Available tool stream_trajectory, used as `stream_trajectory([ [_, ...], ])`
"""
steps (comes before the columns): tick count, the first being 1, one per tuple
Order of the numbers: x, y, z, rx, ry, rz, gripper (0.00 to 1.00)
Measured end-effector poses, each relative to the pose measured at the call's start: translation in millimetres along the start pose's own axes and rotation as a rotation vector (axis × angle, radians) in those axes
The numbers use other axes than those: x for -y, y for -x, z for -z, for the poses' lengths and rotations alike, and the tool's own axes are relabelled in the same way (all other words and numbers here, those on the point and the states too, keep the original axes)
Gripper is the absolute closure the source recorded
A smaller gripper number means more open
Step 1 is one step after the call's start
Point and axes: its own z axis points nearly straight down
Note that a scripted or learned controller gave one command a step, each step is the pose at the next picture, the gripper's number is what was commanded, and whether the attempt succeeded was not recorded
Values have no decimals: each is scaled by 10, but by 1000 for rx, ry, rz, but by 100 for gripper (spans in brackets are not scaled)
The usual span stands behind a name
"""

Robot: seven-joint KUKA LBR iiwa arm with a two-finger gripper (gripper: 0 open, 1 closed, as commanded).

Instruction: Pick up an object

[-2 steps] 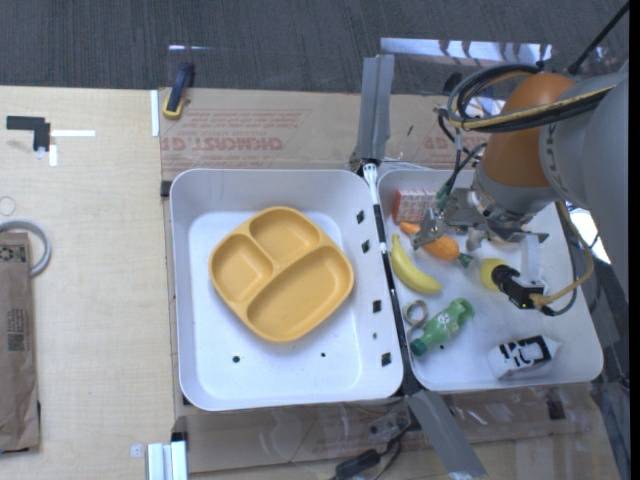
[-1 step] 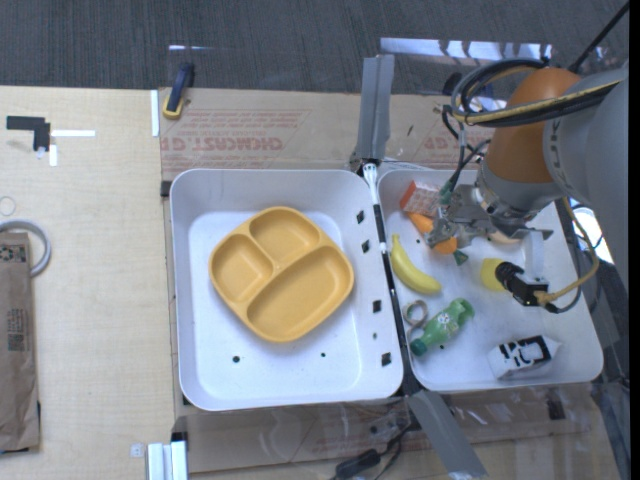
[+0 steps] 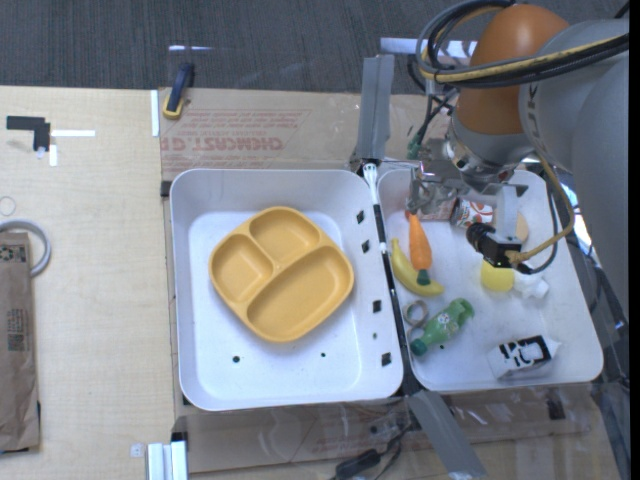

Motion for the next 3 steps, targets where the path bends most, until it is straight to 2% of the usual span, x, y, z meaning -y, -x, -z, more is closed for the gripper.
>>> stream_trajectory([
  [1,-163,-628,-6,0,-1,90,100],
  [2,-254,15,912,1,0,234,100],
  [3,-302,-484,963,0,1,419,100],
])
